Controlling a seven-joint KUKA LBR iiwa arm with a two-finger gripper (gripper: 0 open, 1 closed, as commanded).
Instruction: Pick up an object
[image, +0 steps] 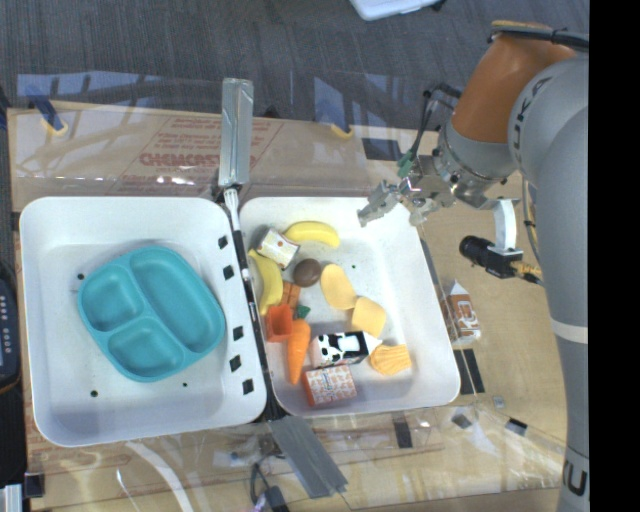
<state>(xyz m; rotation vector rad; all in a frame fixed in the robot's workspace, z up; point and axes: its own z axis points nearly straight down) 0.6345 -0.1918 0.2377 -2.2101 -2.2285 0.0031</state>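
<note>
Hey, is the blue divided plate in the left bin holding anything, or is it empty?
Empty. All three compartments of the blue divided plate show bare blue surface; the toy food lies in the right bin.

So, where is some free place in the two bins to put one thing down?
Left bin: bare floor all around the blue divided plate, widest along its top edge. Right bin: a bare strip near its right wall, beside the yellow pieces. Its left and middle are crowded: bananas, carrots, cow-patterned toy.
</note>
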